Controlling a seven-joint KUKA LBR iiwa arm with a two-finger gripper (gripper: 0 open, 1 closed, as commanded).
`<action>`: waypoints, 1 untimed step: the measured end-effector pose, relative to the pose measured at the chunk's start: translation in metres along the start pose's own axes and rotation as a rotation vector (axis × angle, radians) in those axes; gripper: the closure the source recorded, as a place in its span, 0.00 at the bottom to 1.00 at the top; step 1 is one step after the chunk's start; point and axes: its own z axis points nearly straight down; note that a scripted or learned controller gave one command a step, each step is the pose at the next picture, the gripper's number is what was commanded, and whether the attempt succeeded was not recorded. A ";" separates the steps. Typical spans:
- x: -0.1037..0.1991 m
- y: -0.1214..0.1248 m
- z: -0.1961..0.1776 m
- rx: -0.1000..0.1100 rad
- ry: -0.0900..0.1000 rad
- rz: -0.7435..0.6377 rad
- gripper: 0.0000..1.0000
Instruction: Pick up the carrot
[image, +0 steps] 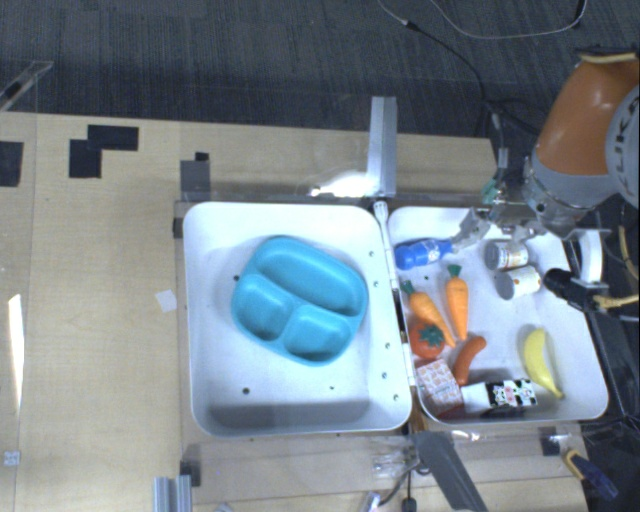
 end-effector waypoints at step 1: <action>-0.009 -0.050 0.115 -0.001 0.000 -0.183 0.00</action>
